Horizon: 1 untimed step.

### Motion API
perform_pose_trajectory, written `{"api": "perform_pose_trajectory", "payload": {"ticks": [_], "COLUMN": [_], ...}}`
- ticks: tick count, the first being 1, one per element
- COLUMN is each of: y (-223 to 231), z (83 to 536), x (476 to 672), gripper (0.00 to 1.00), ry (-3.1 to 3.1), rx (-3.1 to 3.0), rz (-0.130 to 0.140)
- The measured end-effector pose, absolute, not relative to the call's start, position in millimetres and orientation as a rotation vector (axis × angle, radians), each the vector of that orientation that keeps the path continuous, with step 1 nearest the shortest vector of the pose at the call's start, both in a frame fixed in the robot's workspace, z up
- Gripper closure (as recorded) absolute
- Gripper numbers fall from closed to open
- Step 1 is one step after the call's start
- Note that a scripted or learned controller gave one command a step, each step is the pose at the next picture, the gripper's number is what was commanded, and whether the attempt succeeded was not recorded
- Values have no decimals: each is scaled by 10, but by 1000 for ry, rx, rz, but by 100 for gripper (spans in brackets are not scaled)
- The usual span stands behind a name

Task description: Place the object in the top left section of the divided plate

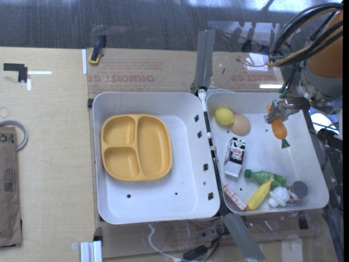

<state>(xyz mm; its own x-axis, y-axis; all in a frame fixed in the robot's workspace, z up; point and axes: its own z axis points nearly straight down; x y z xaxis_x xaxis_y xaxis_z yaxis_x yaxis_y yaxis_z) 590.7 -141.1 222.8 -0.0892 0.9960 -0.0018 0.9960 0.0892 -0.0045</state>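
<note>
A yellow divided plate lies in the left bin. It has two small sections on its left side and one large section on its right side, all bare. My gripper is over the upper right part of the right bin, far to the right of the plate. An orange carrot-shaped toy hangs from its fingers, pointed end down, and the gripper is shut on the toy's top end.
The right bin holds a lemon, a tan round piece, a small milk carton, a green bottle, a yellow banana, a white toy, a grey disc and a red-and-white packet. Black cables arch above the arm.
</note>
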Motion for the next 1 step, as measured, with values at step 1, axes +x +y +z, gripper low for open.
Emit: {"api": "perform_pose_trajectory", "payload": {"ticks": [1], "y": [-755], "z": [2421], "x": [5605], "gripper": [100], "ry": [-2495], "rx": [-1904], "rz": [6]}}
